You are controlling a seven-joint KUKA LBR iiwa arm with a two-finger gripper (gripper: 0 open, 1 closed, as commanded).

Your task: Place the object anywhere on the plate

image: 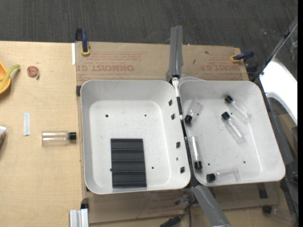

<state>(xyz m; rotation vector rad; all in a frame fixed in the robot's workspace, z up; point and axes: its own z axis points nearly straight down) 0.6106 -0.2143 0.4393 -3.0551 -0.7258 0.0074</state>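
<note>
A black ribbed plate (128, 163) lies flat in the front half of the left bin (94, 91). Several clear vials with black caps lie scattered in the right bin (265, 103). One vial (192, 112) rests near the divider, and a long one (194, 150) lies along the bin's left wall. Two more (236, 107) (232, 126) sit toward the back right. Another vial (222, 176) lies at the front edge. All of the vials are on their sides, apart from one another.
A spare clear vial (57, 136) lies on the wooden bench left of the bins, near a small white strip (26, 124) and a yellow object (4, 77). Clamps (83, 41) (241, 57) hold the cardboard sheet behind the bins. A white part of the arm (280, 82) stands at the right.
</note>
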